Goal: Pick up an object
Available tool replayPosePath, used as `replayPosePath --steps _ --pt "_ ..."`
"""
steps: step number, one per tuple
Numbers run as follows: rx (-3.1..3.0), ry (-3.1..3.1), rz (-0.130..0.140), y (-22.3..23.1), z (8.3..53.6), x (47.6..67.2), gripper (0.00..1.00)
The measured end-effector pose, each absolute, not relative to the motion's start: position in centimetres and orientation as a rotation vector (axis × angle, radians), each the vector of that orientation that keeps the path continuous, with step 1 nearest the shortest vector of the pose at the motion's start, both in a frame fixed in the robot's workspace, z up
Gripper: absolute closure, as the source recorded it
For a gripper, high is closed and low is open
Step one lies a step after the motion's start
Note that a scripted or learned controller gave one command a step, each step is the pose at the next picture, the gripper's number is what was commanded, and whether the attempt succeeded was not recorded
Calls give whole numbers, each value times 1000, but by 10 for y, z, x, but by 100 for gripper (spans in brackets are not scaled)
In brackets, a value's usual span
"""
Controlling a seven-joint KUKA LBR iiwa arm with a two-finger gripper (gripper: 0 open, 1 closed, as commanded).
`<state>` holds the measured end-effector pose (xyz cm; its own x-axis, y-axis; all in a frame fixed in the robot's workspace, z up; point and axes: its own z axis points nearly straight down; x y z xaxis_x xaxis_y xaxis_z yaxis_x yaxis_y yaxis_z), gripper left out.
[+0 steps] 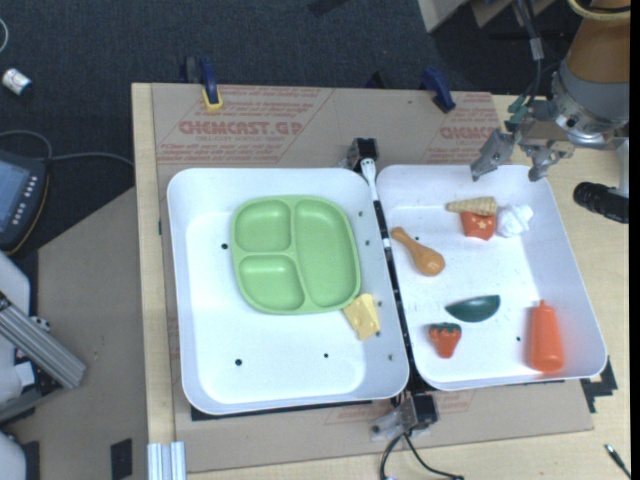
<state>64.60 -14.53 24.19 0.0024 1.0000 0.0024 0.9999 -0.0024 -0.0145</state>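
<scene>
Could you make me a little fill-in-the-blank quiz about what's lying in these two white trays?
1. The green plate lies in the ____ bin.
2. The green plate has ____ compartments.
3. The piece of cheese beside the plate is ____ in colour.
4. The gripper, with its fingers spread, hovers over the far edge of the ____ bin.

Missing words: left; three; yellow; right

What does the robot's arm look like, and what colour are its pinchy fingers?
The robot arm is a chunky, rounded tube of silvery grey metal with a wide orange band wrapped around it. A thin black cable runs beside it. At its end sits the small two-finger gripper, made of grey metal with little teal-green parts near the top, and two dark, slim fingers.
</scene>
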Motion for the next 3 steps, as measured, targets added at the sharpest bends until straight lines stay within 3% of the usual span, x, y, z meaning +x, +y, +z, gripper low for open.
replayPosePath --steps 1,3 --pt "-2221 -2221 1 -145 250 648 0" --pt "-2217 -2217 6 -157 136 638 0"
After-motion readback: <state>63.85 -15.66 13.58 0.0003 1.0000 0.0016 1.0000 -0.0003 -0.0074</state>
